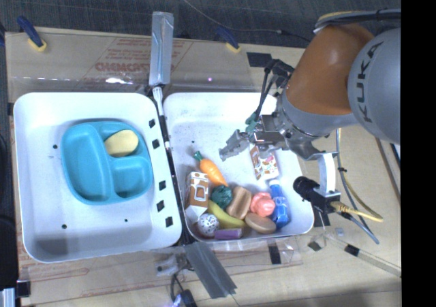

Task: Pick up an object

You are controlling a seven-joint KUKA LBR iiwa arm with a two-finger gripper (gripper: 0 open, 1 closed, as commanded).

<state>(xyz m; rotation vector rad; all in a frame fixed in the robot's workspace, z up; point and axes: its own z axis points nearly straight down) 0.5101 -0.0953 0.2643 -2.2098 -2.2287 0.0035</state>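
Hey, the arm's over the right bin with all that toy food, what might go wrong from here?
The toys are packed tight along the right bin's near edge: the carrot, banana and hot dog touch, so a grasp may snag two or push them aside. The pincer hovers above the pile over bare floor, so closing there would likely catch nothing.

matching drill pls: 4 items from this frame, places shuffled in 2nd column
1. yellow potato-like toy
2. toy carrot
3. blue tray
4. gripper

A. in the left bin
B. above the right bin's bare upper part
C. in a compartment of the blue tray
D. at the upper edge of the toy pile in the right bin

Pairs: 1-C, 2-D, 3-A, 4-B
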